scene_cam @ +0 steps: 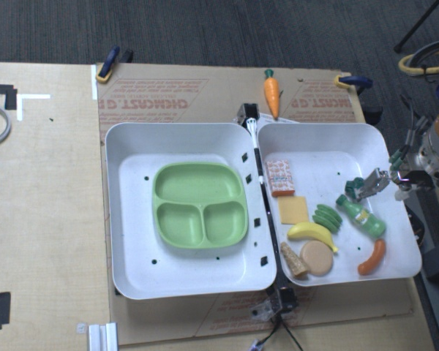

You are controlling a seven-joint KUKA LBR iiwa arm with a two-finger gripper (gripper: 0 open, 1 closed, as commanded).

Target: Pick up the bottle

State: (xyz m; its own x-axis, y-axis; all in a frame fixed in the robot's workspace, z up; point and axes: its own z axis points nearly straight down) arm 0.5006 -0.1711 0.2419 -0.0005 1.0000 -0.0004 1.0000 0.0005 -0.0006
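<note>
The green bottle (366, 219) lies on its side in the right bin (329, 141), near that bin's right wall, its cap end pointing up-left. My gripper (367, 186) reaches in from the right and hovers just above the bottle's cap end, very close to it or touching it. The bottle's body rests on the bin floor.
In the right bin, to the bottle's left, lie a green ridged vegetable (327, 217), a banana (312, 232), a cheese slice (293, 210), a pink box (279, 176), a round bun (316, 257) and a bread piece (293, 261). A sausage (372, 258) lies below the bottle. The left bin (124, 196) holds a green divided plate (200, 205). A carrot (271, 92) lies behind the bins.
</note>
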